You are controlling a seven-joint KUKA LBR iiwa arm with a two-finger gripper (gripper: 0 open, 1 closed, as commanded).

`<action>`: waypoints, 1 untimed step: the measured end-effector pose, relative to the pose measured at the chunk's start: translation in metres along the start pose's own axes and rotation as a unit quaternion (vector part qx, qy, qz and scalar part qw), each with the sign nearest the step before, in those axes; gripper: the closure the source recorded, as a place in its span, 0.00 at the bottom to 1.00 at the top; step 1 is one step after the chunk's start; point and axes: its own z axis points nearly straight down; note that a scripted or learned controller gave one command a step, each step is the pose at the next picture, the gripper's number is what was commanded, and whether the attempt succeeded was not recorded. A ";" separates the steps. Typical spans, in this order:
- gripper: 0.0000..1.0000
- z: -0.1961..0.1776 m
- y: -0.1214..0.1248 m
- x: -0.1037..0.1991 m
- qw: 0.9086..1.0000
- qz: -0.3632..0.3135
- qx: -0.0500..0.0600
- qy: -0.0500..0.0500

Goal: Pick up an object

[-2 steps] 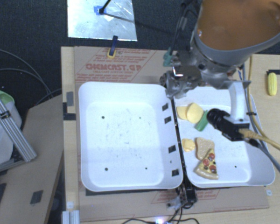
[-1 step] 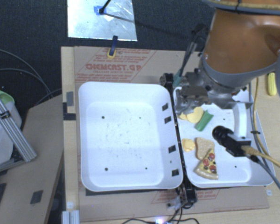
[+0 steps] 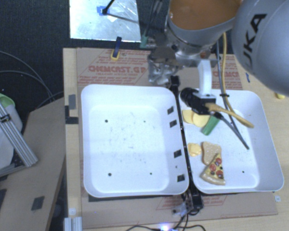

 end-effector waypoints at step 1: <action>1.00 0.107 0.019 -0.004 1.000 0.004 0.008 -0.003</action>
